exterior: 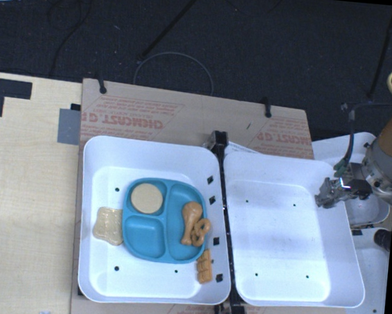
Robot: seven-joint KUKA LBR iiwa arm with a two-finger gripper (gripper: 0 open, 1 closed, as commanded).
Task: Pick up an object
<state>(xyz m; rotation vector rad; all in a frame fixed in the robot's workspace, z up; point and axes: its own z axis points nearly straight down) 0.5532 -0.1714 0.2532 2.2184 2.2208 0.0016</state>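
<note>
A blue divided plate (147, 240) lies in the left bin (105, 157). On it rest a round tan cookie (146, 198), a tan drumstick (191, 220) and a small pretzel (201, 231). A pale slice of bread (109, 226) lies against the plate's left edge. A small tan croissant-like piece (204, 266) sits just off the plate's lower right corner. My gripper (330, 193) hangs at the right rim of the right bin (275, 294), far from all these objects, with nothing visible in it.
Both bins sit on a cardboard sheet (186, 117) on the bench. A black clamp strip (219, 211) joins the bins along the middle. Cables run over the dark floor beyond. The arm's wrist (380, 162) stands at the right edge.
</note>
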